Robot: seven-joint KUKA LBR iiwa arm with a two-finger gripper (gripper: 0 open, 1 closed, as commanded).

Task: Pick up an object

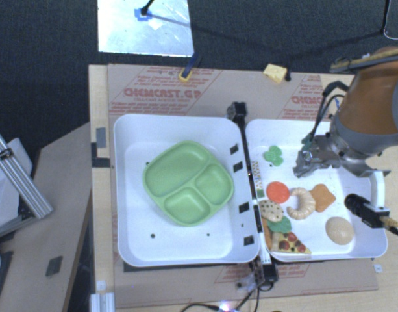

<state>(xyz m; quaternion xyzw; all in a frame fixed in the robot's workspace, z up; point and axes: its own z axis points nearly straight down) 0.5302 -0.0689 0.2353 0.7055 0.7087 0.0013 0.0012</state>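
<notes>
While the gripper (309,163) hangs over the right bin (380,239), nothing has been picked up yet.

From where I stand this looks like the approach step. I cannot tell how the hand is set, and nothing visible is in it. Just below it lie the shrimp (302,202), the orange piece (323,197) and the red disc (277,191); the green sprig (273,154) sits to its left, the egg (339,230) further down. Next, I reckon, it must drop straight onto one piece.
</notes>
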